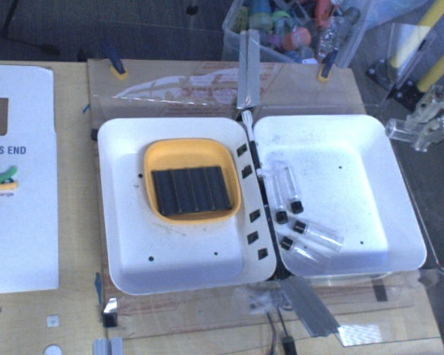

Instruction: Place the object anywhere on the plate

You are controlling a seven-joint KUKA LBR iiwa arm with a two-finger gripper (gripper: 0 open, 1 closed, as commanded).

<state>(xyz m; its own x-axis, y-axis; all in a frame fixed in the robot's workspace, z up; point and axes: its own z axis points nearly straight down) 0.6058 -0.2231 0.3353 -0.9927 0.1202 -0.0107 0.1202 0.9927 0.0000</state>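
Currently, left bin (126, 257): it holds a yellow plate (157, 156) with a dark ribbed block (192, 189) lying flat on it.
Right bin (370, 198): clear tubes (296, 217) with black caps lie in a loose cluster near its left wall, apart from the plate.
Gripper (428, 120): at the view's right edge, outside the bins, above the floor beside the bench.
Jaws: cannot tell whether spread or closed; nothing visible between them.
Background: a clear container (303, 13) of coloured items behind the bins.
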